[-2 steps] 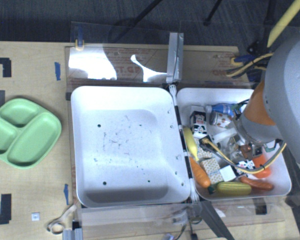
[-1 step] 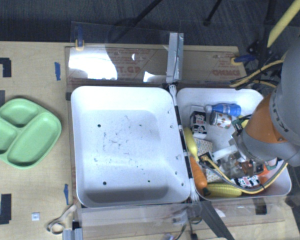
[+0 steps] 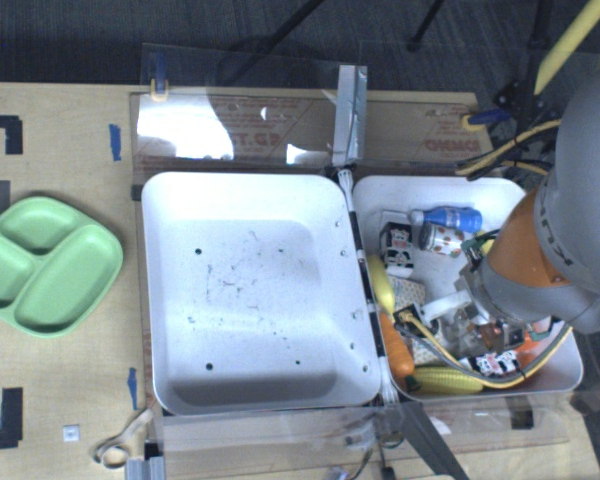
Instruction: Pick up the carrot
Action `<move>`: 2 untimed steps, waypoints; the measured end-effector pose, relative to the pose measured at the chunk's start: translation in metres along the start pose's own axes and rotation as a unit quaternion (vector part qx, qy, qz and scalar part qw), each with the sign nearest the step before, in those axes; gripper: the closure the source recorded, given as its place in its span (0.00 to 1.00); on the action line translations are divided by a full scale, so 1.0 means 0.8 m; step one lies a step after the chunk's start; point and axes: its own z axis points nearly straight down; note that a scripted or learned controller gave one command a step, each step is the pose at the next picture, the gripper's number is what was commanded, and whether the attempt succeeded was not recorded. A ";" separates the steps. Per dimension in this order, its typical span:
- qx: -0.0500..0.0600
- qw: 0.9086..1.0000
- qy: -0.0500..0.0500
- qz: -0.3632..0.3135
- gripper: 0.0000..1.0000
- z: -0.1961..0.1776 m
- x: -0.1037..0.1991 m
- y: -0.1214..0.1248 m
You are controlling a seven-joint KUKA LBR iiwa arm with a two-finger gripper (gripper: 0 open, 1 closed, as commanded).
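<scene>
A: In the right bin [image 3: 570, 368], against its left wall near the front corner, lies the carrot [image 3: 395, 350], an orange length running along the wall, its lower end by the front rim.

B: And the gripper [image 3: 470, 320]?

A: It is down in the middle of that same bin, below the orange band of the arm [image 3: 540, 238], wrapped in yellow cable. The tool is too cluttered with wires and parts for me to tell whether it is open or closed, and I cannot see anything gripped in it.

B: How close is it to the carrot?

A: Near, but apart; the carrot lies to its left, nearer the wall.

B: What else shares the bin?

A: A yellow banana [image 3: 380, 280] lies along the left wall just behind the carrot. A second yellow piece [image 3: 448, 380] lies along the front rim, just beside the carrot's lower end. A blue-capped bottle [image 3: 445, 224] lies near the back wall, and a small dark packet [image 3: 397, 246] sits beside it toward the left wall.

B: The other bin?

A: The left bin [image 3: 180, 208] shows its scuffed white floor. On the bench near the left edge sits a green divided tray [image 3: 46, 265].
</scene>
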 end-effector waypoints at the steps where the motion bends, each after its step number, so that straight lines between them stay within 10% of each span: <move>1: 0.001 1.000 0.000 0.000 1.00 -0.012 0.001 0.000; 2: 0.003 1.000 -0.001 -0.003 1.00 0.000 0.000 0.003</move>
